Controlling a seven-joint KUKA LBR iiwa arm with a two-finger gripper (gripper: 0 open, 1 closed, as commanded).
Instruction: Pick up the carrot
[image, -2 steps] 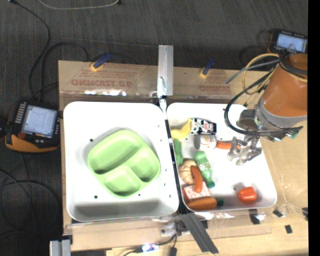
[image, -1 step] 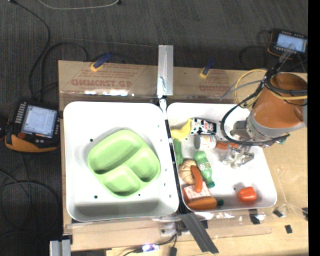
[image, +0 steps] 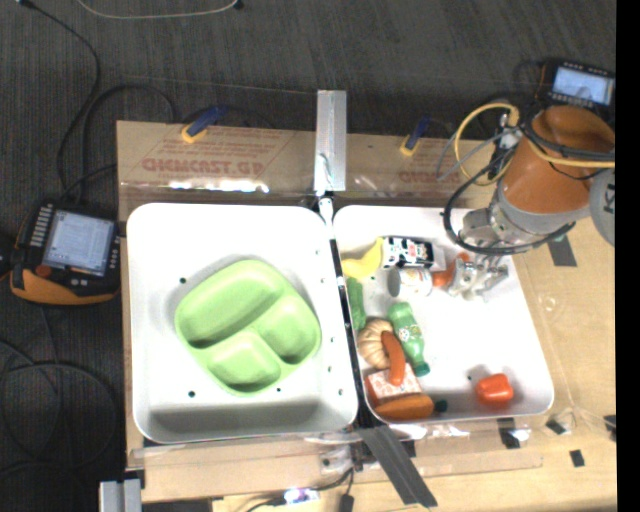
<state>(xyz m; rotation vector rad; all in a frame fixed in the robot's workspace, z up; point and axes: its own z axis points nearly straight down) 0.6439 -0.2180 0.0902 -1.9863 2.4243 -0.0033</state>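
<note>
The arm reaches in from the right, its orange band (image: 550, 165) sitting above the far right corner of the right bin (image: 520, 330). Below it the gripper (image: 478, 281) hangs over the upper right part of that bin, pointing down; its pale fingers blur against the white floor, so I cannot tell whether they are apart or together, and nothing is plainly seen between them.

The carrot (image: 405, 406) lies at the near edge of the right bin, close to its left corner, stretched roughly sideways and touching the small red and white packet (image: 380, 385) just above it. It is well apart from the gripper. A sausage-like orange-red piece (image: 395, 358) lies across a tan bread-like item (image: 374, 343), beside a green bottle (image: 408, 338) that tilts down toward the right. A dark green vegetable (image: 355, 303) lies along the left wall of the bin. Farther up, a yellow item (image: 367, 260) sits next to a black and white carton (image: 407, 251), with a small can-like object (image: 415, 282) below it, possibly lying on its side. A red pepper (image: 494, 389) sits alone near the lower right corner.

The left bin (image: 150, 240) holds a green divided tray (image: 248, 325), tilted, with three compartments
</note>
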